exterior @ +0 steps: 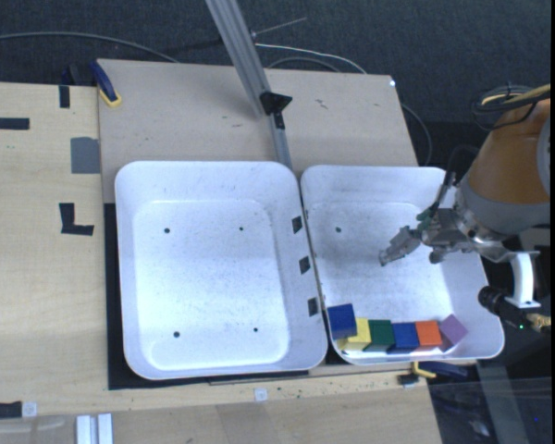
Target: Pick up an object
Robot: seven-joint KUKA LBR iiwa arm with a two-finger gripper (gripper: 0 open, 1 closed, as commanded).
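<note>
Several small blocks lie in a row along the near edge of the right bin (370, 202): a blue block (341, 319), a yellow one (358, 335), a green one (381, 333), another blue one (406, 337), an orange one (428, 334) and a purple one (452, 328). My gripper (395, 249) hangs over the middle of the right bin, pointing left, well back from the blocks. Nothing shows between its fingers.
The left bin (208, 266) sits beside the right one, divided from it by a rim with black clips (304, 265). A slanted metal pole (245, 54) crosses the bench behind the bins. The arm's orange band (509, 169) is over the right bin's right edge.
</note>
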